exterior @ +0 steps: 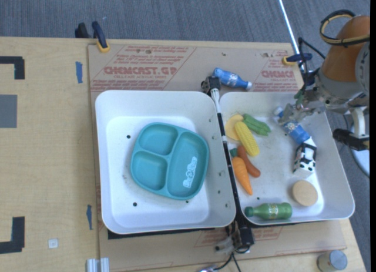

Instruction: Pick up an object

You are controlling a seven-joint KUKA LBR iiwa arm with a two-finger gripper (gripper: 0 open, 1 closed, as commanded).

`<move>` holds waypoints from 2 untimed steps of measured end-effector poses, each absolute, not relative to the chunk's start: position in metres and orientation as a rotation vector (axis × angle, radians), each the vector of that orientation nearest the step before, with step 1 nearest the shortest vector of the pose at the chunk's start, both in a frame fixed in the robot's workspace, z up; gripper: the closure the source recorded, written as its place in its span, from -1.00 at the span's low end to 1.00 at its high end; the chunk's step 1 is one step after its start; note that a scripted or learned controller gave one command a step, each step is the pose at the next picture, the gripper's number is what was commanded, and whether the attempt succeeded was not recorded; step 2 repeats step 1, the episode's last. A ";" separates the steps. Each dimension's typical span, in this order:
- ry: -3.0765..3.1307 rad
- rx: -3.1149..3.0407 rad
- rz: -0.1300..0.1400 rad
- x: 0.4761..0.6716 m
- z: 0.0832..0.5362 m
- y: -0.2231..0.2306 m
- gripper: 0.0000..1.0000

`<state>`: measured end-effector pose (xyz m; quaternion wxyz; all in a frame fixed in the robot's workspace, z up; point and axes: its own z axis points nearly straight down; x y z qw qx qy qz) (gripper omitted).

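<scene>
- I saw the gripper [292, 114] low over the far part of the right bin [336, 206], just above a small blue object [296, 131] beside the toy cow [305, 158].
- From my screen I couldn't tell how the claw was set.
- The cow was my landmark: the blue piece touched its far end, the round biscuit [305, 193] lay just nearer, the corn [246, 137] well to its left.
- I judged a straight descent on the blue piece best, keeping clear of the cow.
</scene>
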<state>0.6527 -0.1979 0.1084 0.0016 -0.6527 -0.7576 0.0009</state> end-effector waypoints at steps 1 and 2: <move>-2.565 -1.814 -0.001 0.604 0.191 -0.147 1.00; -2.565 -1.814 -0.001 0.604 0.191 -0.147 1.00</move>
